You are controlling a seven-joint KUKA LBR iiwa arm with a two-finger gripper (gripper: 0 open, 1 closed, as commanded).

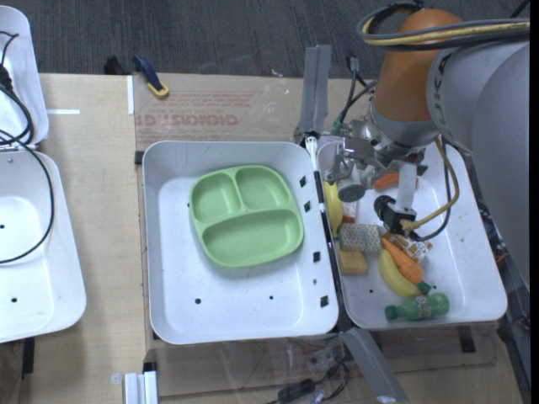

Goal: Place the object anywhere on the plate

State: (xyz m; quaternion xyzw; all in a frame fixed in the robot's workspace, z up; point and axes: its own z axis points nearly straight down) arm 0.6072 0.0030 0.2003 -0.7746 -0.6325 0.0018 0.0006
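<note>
You had the green plate [247, 217] sitting in the left bin [168, 293], three compartments showing, tilted a little off square, nothing on it. The right bin [472, 297] held the clutter: a yellow banana [396, 276] near the middle, an orange carrot [404, 261] lying across it, a green bottle [417, 308] on its side along the front wall, a speckled sponge-like block [360, 237] with a tan piece [353, 263] just below it, and a second yellow item [333, 206] close against the divider between the bins.

Your arm [421, 66] reached in from the right, orange band above the wrist, and the gripper [354, 175] hung low over the back left part of the right bin, near that second yellow item. Cables and wrist hardware crowded it, so you could not tell how it stood or whether anything was in it. The plate lay well apart from the gripper, across the divider. The table [93, 124] showed tan around both bins.
</note>
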